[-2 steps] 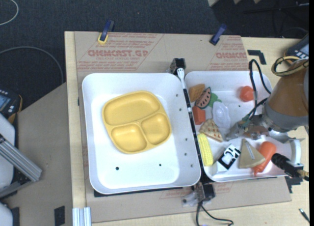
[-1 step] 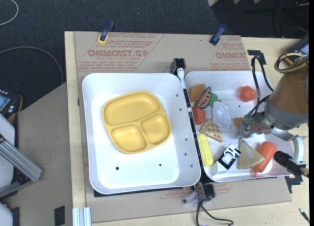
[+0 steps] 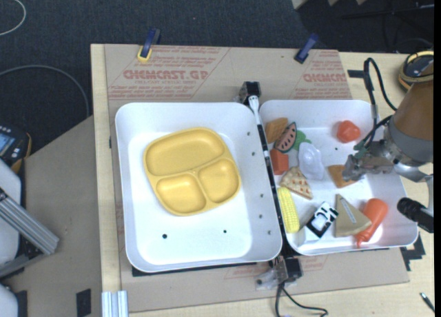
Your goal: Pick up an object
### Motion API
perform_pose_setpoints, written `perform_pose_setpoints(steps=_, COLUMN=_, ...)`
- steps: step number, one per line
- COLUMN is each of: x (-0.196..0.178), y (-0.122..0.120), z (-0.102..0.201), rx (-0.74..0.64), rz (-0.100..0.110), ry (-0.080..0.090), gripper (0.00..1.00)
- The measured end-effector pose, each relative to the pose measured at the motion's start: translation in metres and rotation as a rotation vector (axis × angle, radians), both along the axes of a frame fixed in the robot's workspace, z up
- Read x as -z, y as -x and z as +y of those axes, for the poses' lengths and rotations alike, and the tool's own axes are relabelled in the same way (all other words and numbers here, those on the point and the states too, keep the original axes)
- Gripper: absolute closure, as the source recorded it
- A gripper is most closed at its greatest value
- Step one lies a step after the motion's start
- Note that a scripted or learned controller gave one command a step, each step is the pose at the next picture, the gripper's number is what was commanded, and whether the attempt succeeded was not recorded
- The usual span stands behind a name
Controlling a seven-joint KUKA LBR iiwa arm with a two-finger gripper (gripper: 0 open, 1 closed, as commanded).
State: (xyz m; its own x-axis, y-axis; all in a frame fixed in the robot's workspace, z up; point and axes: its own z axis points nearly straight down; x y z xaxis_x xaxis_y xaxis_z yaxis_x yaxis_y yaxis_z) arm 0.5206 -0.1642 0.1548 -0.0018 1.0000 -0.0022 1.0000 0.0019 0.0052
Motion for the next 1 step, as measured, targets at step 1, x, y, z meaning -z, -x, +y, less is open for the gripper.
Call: perform_pose_setpoints(steps=1, x=-0.0434, y=-0.0053, z=0.0022, rx=0.000, rz=0.000, ry=0.000, gripper=1.00)
